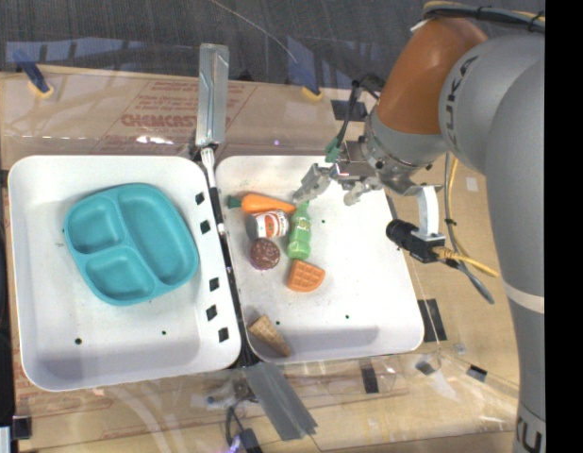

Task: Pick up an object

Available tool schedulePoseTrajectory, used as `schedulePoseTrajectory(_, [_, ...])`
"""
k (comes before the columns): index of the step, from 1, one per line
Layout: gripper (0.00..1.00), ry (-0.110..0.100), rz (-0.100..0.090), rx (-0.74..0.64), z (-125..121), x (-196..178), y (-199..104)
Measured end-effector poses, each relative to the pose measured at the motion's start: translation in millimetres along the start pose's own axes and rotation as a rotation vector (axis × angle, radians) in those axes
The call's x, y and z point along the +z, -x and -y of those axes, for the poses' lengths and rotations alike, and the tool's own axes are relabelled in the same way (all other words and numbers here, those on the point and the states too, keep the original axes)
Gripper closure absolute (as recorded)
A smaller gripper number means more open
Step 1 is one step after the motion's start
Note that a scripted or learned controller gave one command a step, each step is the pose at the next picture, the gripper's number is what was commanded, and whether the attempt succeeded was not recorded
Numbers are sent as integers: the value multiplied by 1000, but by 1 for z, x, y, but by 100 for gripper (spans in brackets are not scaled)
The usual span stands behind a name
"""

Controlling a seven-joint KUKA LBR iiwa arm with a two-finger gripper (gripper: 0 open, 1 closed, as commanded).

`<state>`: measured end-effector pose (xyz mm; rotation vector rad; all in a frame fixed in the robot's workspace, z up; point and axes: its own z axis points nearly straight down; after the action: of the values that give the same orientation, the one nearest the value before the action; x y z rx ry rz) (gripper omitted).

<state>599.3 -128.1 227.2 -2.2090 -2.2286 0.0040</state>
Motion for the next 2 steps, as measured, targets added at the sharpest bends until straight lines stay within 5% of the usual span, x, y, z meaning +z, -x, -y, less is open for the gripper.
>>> schedulePoseTrajectory(1, [0, 5, 0, -36, -18, 119, -23])
schedulePoseTrajectory(2, [0, -2, 0, 9, 11, 137, -30])
